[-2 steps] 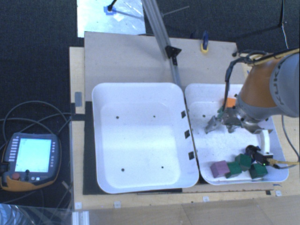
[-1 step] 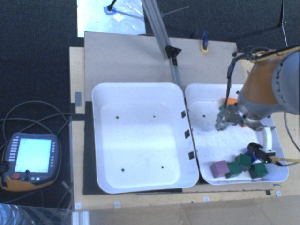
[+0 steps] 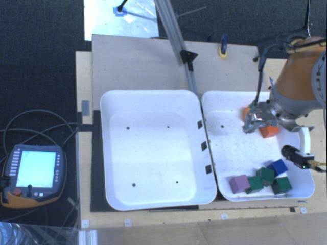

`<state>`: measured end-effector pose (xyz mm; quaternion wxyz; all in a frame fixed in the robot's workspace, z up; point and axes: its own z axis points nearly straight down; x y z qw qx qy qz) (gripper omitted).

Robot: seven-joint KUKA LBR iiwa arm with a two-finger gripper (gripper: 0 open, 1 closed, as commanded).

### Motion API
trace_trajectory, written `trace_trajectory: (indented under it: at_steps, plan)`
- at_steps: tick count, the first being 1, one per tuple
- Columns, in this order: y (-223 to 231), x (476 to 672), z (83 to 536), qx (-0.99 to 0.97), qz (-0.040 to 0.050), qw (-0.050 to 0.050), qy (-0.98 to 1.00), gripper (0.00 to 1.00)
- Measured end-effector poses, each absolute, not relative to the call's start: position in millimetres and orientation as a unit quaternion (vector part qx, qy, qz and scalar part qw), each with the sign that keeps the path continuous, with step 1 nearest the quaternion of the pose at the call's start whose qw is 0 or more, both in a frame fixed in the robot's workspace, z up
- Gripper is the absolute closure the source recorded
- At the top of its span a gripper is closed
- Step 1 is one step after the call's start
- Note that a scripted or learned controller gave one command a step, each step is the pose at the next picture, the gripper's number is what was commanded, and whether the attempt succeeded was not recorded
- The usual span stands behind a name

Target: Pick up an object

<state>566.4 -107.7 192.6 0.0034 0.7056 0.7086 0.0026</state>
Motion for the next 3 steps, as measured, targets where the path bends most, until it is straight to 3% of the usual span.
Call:
trace_trajectory:
  at_steps: [1,3]
  plan:
    - [-108,568.7,247,0.705,0.0027,0.004,0.709,1.00]
    - [-13,580.3,251,0.703,0.0017,0.000,0.711,1.00]
